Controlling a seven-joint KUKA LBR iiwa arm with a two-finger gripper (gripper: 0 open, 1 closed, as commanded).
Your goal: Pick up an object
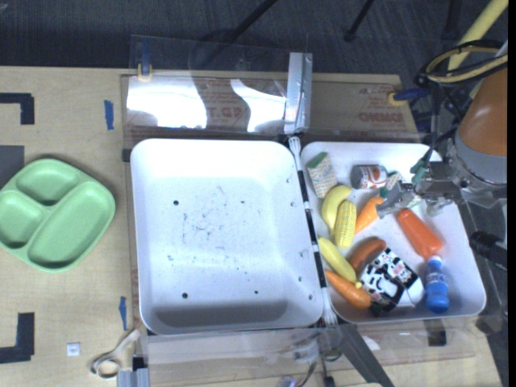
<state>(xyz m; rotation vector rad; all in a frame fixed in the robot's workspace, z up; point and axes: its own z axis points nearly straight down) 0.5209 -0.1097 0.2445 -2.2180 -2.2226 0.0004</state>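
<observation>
On the right side of the bench, the shallow white right-hand bin [472, 293] holds a crowded heap of toy food, and the grey two-finger gripper [401, 197] hangs low over its upper middle, reaching in from the right below the arm's orange band [488, 123]. Whether it grips anything cannot be told from this slant; nothing is plainly seen between its tips. Just beside the gripper on its left lies a small orange carrot [367, 213], and just below and right of it lies a fat orange cylinder-shaped toy [419, 232], tilted toward the bin's lower right. Above and left of the gripper sits a small red and grey can [369, 176] on its side, with a pale green-topped packet [320, 172] near the bin's upper left corner. A yellow banana [332, 201] and a yellow corn cob [345, 223] lie side by side, touching, along the left of the heap; a second yellow banana [334, 256] runs below them, and a longer orange carrot [347, 289] lies along the lower left. A brown sausage-shaped toy [365, 253] rests above a black and white cow-patterned carton [385, 276], and a blue plastic bottle [436, 287] lies near the lower right corner. The white left-hand bin [218, 232] lies next to it, and a pale green divided plate [52, 214] sits well apart on the wooden benchtop at far left
</observation>
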